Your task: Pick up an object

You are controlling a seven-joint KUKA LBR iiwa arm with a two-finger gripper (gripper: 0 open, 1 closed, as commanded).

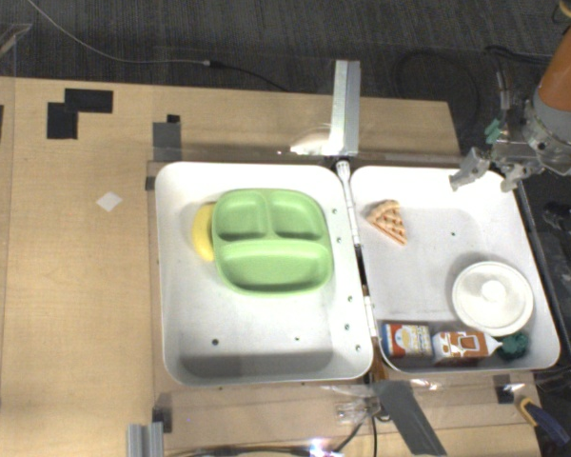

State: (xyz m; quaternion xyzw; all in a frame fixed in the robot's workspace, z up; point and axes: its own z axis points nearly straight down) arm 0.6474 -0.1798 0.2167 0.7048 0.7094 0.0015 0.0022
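Overhead, the wooden desk [67,284] carries two shallow white bins set side by side, their inner rims touching along a central divider. Inside the left bin [266,346], a green divided plate [269,238] lies flat in the upper half, its three compartments facing up, and a yellow object [201,233], perhaps a banana, peeks out from under the plate's left edge, mostly hidden. Within the right bin [438,255], a small waffle-patterned slice [387,222], orange and tan, rests near the upper left corner, just beside the divider. A round white bowl [492,295] sits toward the lower right of that bin. Along the bin's bottom wall a small bottle or carton with a printed label [444,344] lies on its side, and a dark green item [516,345] is tucked at its right end, touching or nearly touching it. The grey arm with its orange band [563,79] enters at the upper right, and the tool [487,168] hangs over the upper right rim of the right bin, well apart from every object; nothing is visible between its fingers, which appear spread apart.
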